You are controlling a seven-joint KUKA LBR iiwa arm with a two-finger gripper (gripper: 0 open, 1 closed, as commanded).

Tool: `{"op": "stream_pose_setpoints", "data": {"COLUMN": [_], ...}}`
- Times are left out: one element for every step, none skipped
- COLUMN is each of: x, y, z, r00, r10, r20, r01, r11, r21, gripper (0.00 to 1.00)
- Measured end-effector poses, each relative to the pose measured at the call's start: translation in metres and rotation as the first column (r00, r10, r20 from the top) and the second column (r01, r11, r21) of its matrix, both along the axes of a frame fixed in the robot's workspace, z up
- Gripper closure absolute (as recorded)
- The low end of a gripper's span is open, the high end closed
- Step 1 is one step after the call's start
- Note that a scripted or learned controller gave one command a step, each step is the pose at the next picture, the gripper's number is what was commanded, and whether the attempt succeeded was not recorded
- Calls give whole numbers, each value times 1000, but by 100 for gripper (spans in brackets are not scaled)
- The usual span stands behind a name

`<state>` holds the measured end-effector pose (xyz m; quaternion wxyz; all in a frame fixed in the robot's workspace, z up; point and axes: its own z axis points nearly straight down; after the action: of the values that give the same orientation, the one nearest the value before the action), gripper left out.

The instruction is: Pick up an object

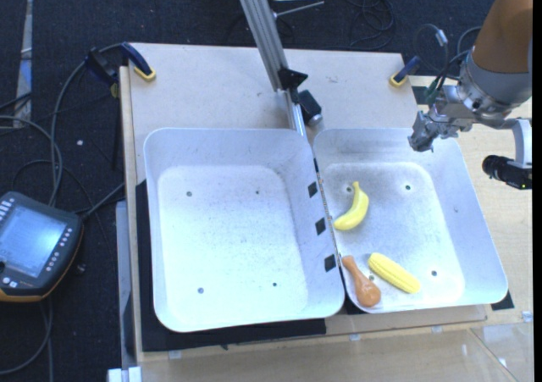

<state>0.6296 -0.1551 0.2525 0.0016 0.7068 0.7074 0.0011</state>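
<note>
Arm: grey with an orange band, reaching in from the right; its wrist hangs over the far right corner of the right bin [474,202].
Gripper [421,141]: dark, pointing down above the far right corner of the right bin, well apart from all three objects. Nothing is seen between the fingers; whether they are spread or pressed together cannot be told.
Banana [354,208]: yellow, curved, lying in the middle of the right bin, nearer its left wall.
Corn cob [394,273]: yellow, lying aslant at the near edge of the right bin, right of the carrot.
Carrot [362,283]: orange, at the near left corner of the right bin, just beside the corn cob.
Left bin [169,160]: white, shallow, side by side with the right bin.
Worktop [220,84]: pale wood, bearing both bins, with yellow clamps at its far corners.
Teach pendant [34,245]: on the dark floor to the left of the worktop.
</note>
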Motion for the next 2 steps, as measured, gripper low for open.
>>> {"op": "stream_pose_setpoints", "data": {"x": [-6, -22], "y": [50, 100], "z": [5, -9], "r00": [1000, 1000], "r10": [3, 3], "r20": [-3, -5], "r01": [-3, -3], "r11": [1000, 1000], "r21": [2, 2], "gripper": [100, 100]}}
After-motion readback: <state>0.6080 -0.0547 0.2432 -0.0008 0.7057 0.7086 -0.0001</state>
